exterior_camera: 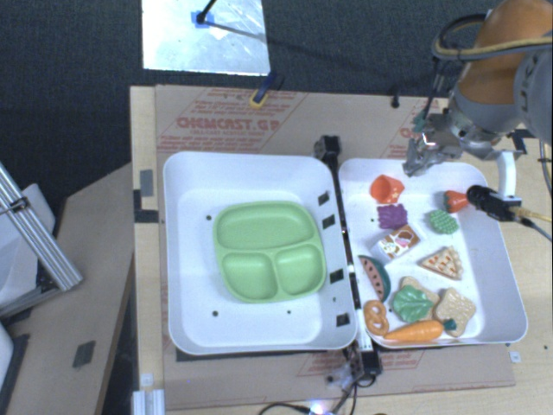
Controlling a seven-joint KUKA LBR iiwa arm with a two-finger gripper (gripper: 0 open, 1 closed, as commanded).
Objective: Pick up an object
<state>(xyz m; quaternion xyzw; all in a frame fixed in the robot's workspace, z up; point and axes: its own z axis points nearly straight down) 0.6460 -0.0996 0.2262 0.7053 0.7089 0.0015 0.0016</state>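
Heads up: your arm (510, 50) gets cut off at the top right corner, so you only see the orange band and the grey wrist. The gripper (421, 156) hangs over the far edge of the right bin (510, 305), and honestly it's a blurry grey lump there. You can't tell if the fingers are apart or together, and nothing shows between them.

The toys all sit in the right bin, below and left of the gripper. Counting them, you get eleven, one of each: an orange cup (386, 187), a purple bit (392, 215), a small white block (397, 244), a green round thing (443, 222), a red and green piece (455, 201), a pizza slice (443, 263), a watermelon slice (376, 277), a pretzel (376, 316), a green leafy piece (413, 301), a cookie (453, 307) and a carrot (416, 331). The red and green piece is half tucked behind a black part on the bin's right wall, so it's hard to name. The leafy one covers something tan underneath.

Two bins total. The left bin (190, 188) holds one green tray (263, 251) with three compartments.
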